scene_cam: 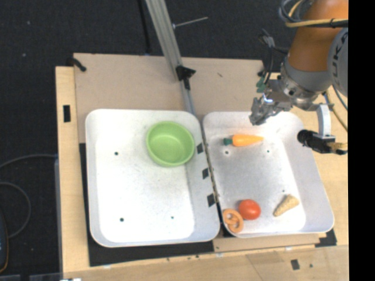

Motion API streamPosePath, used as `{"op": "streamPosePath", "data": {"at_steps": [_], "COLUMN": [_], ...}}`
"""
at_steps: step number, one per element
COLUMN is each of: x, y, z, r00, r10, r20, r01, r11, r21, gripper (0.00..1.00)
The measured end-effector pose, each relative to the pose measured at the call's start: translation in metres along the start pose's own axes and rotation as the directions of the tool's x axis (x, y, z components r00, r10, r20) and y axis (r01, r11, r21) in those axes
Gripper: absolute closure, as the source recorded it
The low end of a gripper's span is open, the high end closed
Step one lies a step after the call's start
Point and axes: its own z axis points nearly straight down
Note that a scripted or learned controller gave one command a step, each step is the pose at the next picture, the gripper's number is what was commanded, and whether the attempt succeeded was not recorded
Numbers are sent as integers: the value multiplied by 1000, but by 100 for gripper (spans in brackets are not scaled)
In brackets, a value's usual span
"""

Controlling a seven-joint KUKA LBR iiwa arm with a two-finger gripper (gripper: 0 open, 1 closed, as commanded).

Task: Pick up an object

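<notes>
In the right bin (304, 174) an orange carrot (245, 140) with a green tip lies near the far edge. A red tomato (250, 209) sits near the front edge, with an orange pretzel-like ring (232, 220) touching its left side. A tan wedge (286, 205) lies to the right of the tomato. My gripper (258, 117) hangs over the far edge of the right bin, just above and slightly right of the carrot, with nothing seen between its fingers.
A green bowl (170, 143) stands in the left bin (117, 186) near its far right corner. A slanted metal pole (170, 45) rises behind the two bins. A divider with black clips (208, 174) runs between the bins.
</notes>
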Motion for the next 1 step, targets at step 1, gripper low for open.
{"op": "streamPosePath", "data": {"at_steps": [1], "x": [46], "y": [-1], "z": [14], "r00": [1000], "r10": [1], "r20": [0], "r01": [-1], "r11": [1000], "r21": [0], "gripper": [100]}}
